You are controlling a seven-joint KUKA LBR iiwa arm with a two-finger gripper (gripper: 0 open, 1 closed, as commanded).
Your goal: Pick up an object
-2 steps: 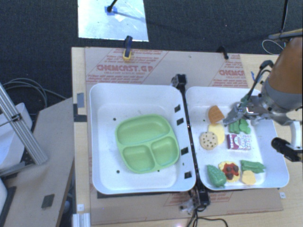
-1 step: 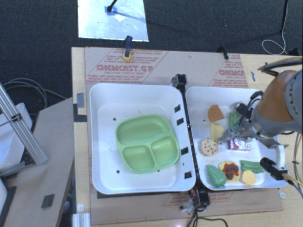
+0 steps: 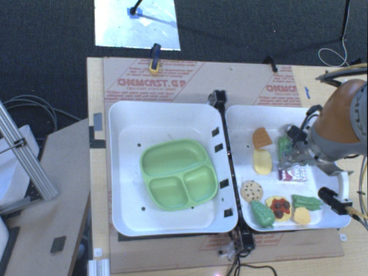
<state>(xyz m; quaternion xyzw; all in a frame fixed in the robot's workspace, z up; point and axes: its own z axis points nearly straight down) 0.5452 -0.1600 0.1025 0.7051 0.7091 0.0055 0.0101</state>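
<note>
The right bin (image 3: 241,125) holds several toy foods. An orange slice (image 3: 261,137) and a pale yellow piece (image 3: 263,161) lie at its left. A green piece (image 3: 284,147) and a purple-and-white packet (image 3: 293,174) lie in the middle. Along the front are a cookie (image 3: 251,190), a dark green broccoli-like piece (image 3: 261,214), a small pizza (image 3: 279,206), a green pod (image 3: 306,201) and a yellow lump (image 3: 301,215). My gripper (image 3: 296,154) reaches down from the right, just above the packet and beside the green piece, partly hiding both.
The left bin (image 3: 123,154) carries a light green divided plate (image 3: 178,174). The arm's orange band (image 3: 342,117) hangs over the right bin's right side. A black divider with clips (image 3: 221,148) runs between the bins. Cables trail off the bench at the right.
</note>
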